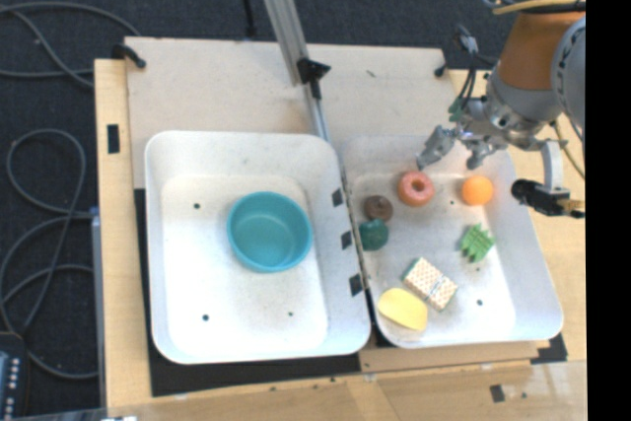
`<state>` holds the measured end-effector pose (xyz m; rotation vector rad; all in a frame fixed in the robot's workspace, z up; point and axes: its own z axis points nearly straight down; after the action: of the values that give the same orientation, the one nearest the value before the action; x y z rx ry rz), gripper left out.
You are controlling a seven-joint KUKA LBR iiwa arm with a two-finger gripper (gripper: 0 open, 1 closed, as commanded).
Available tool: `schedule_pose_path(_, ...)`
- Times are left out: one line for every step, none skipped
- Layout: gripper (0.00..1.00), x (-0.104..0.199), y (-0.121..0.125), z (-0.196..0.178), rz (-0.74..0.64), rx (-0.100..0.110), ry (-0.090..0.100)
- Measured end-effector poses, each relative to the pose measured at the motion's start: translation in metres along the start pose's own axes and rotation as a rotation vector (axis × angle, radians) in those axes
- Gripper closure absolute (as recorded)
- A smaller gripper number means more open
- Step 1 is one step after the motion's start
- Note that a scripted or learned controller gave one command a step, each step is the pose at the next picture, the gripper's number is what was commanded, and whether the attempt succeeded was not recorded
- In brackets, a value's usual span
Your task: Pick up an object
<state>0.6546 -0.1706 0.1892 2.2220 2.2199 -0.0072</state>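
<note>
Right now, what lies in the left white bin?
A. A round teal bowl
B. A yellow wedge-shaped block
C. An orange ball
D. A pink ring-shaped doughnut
A. The round teal bowl sits alone in the left white bin; the orange ball, pink ring-shaped doughnut and yellow wedge-shaped block all lie in the right white bin.
</note>
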Motion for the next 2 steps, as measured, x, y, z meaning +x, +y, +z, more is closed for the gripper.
schedule_pose_path(0.0, 0.002, -0.01, 0.05, 0.001, 0.001, 0.001)
schedule_pose_path(1.0, 0.002, -0.008, 0.035, 0.002, -0.007, 0.002)
